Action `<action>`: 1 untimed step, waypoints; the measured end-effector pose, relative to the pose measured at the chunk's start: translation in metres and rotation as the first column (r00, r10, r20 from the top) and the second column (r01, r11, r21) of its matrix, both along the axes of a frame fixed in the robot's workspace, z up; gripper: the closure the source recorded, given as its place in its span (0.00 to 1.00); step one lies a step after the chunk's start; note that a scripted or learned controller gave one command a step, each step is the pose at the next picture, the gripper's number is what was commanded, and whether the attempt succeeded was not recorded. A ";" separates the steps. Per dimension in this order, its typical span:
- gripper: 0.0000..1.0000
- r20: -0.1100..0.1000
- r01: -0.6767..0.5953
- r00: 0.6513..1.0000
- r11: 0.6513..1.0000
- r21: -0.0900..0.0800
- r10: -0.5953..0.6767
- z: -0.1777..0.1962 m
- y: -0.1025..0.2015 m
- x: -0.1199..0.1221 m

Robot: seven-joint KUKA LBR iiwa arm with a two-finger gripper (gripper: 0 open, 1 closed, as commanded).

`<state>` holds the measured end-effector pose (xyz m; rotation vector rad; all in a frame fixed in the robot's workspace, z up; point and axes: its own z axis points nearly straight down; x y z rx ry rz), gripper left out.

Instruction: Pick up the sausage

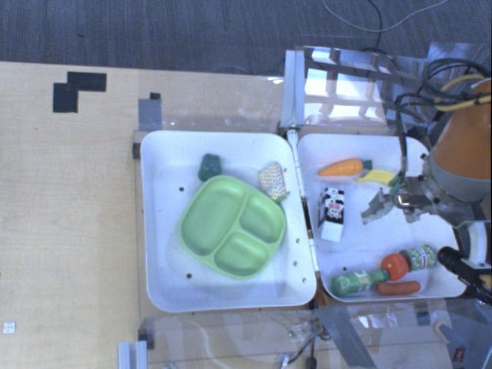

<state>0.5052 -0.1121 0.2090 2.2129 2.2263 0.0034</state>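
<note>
The sausage (399,287) is a short red-orange link lying flat near the front edge of the right bin (355,234). It lies just below a red tomato (395,265) and beside a green bottle (357,282). My gripper (390,205) hangs over the middle of the right bin, well behind the sausage and apart from it. Its fingers are spread open with nothing between them.
An orange carrot (340,167) and a yellow banana (379,177) lie at the back of the right bin, with a cow-print carton (332,213) left of the gripper. A second small bottle (422,257) sits right of the tomato. The left bin (161,229) holds a green divided plate (233,226), a dark green item (210,167) and a patterned item (272,181).
</note>
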 end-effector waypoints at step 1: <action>0.00 -0.001 -0.060 0.998 0.998 0.000 0.060 -0.069 -0.037 -0.014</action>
